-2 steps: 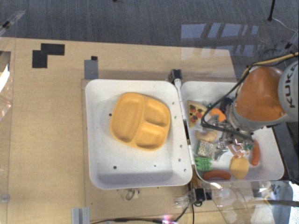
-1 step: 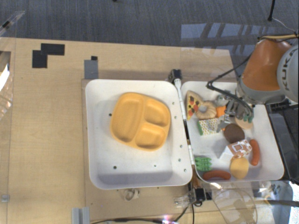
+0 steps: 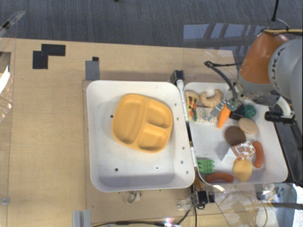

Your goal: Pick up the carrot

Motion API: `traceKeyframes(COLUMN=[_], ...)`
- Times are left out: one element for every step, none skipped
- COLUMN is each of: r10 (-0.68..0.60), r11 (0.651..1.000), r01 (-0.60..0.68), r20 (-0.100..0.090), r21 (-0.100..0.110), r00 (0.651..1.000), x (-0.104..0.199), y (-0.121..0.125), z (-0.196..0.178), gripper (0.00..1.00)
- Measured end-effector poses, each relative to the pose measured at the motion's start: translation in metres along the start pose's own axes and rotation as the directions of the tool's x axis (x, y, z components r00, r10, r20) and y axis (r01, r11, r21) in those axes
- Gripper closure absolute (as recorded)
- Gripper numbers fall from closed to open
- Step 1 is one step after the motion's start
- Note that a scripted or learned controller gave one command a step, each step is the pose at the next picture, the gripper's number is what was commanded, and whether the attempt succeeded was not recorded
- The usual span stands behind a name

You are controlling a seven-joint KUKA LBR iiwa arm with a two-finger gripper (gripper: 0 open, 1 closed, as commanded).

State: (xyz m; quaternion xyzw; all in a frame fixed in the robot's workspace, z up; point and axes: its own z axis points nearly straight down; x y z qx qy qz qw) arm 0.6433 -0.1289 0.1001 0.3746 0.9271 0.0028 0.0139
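Tool (image 3: 225, 107) — fingers closed around the carrot (image 3: 223, 118) — above right bin (image 3: 277, 174).

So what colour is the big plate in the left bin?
Yellow-orange, plain; the plate shows clearly in the camera view.

The right bin (image 3: 279, 174) is crowded: the carrot (image 3: 223, 117) lies near its top, hemmed in by a pale curled pastry (image 3: 210, 97) above, a patterned packet (image 3: 204, 114) to its left, and a dark green item (image 3: 249, 111) and beige round (image 3: 247, 125) to its right. Bare white floor opens just below the carrot, left of a brown round (image 3: 234, 135). In the left bin (image 3: 102, 174), a yellow divided plate (image 3: 142, 122) takes the middle, with open floor around it.
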Motion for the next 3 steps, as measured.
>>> traceKeyframes(r10=[0.026,0.019,0.228], r11=[1.0,1.0,0.974], r01=[-0.026,-0.019,-0.228], r20=[-0.009,-0.005,-0.011], r21=[0.005,0.003,0.011], r00=[1.0,1.0,0.974], x=[0.047,0.045,0.041], y=[-0.002,0.0,0.006], z=[0.007,-0.004,-0.06], gripper=[0.0,1.0,1.0])
